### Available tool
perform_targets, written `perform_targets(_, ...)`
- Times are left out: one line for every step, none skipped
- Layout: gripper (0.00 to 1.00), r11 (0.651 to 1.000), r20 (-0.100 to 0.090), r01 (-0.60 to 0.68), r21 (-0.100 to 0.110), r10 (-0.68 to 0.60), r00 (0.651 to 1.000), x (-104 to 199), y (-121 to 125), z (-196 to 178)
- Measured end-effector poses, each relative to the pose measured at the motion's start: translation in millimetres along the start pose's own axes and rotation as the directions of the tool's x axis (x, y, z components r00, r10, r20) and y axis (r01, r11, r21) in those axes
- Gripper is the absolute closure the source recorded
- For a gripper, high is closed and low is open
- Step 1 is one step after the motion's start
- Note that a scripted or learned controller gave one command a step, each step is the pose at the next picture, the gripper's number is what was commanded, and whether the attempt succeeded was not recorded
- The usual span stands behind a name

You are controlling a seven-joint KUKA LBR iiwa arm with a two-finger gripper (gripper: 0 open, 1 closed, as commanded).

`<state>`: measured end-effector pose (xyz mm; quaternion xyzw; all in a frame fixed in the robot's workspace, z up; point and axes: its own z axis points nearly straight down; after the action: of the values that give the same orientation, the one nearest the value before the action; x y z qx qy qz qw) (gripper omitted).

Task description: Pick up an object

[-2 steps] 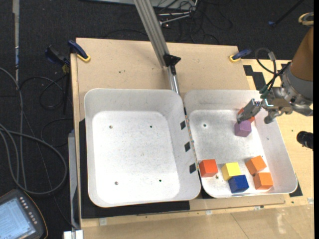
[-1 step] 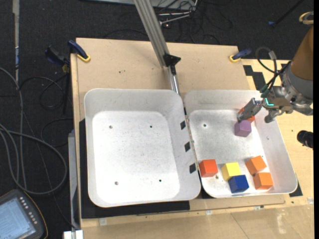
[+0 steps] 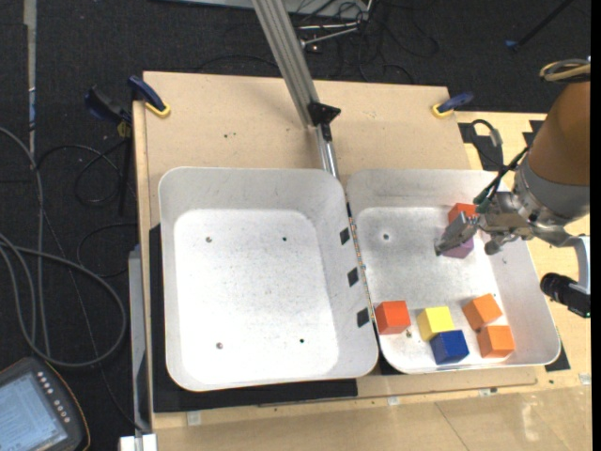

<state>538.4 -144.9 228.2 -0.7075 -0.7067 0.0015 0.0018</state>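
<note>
My gripper hangs over the upper middle of the right bin, with its fingers spread apart. A small purple block lies on the bin floor under the left finger, partly hidden by it. A red-orange block sits just behind the gripper, close to the wrist. Nothing is visibly clamped between the fingers. The grey arm with its orange band comes in from the right.
Along the front of the right bin lie an orange cube, a yellow cube, a blue cube and two more orange blocks. The left bin adjoins it. A metal pole slants above.
</note>
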Motion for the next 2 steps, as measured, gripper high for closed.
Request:
perform_targets(0.0, 1.0, -0.001, 0.0, 0.002, 0.0, 1.0, -1.8, -1.4, 64.3)
perform_targets(0.0, 1.0, -0.001, 0.0, 0.002, 0.0, 1.0, -1.8, -4.6, 128.6)
